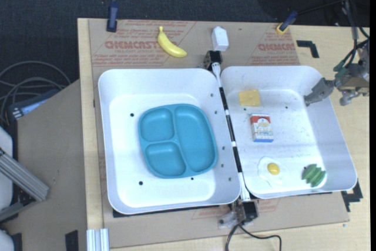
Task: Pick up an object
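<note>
1. Progress check: basically nothing is picked yet. The tool point(322, 91) sits over the right bin's point(338, 126) far right rim, and I see nothing between its fingers.
2. Tool state: honestly can't tell if it's spread or pinched together. It's a small grey shape at the frame edge, so no guessing from me.
3. Candidates, all resting on the right bin's floor: a yellow sponge-like block point(249, 97) to the left of the tool and about level with it; a small red-and-white carton point(262, 127) left of the tool and nearer the camera; a fried egg toy point(272, 170) further toward the near rim; a green ridged piece point(314, 175) nearly straight below the tool in the view, by the near rim.
4. Further left of the tool, the left bin point(117, 97) holds a blue divided plate point(176, 140). A toy banana point(170, 44) lies on the surface point(141, 50) beyond that bin, well apart from the tool.
5. What's left, as I read it: pick a target, get over it, descend, close, lift. So the whole grasp.
6. Hard to make out: most of the arm is cut off at the right edge, mixed with cables. The carton's label is too blurry to read, and I can't say what the green piece really is.
</note>
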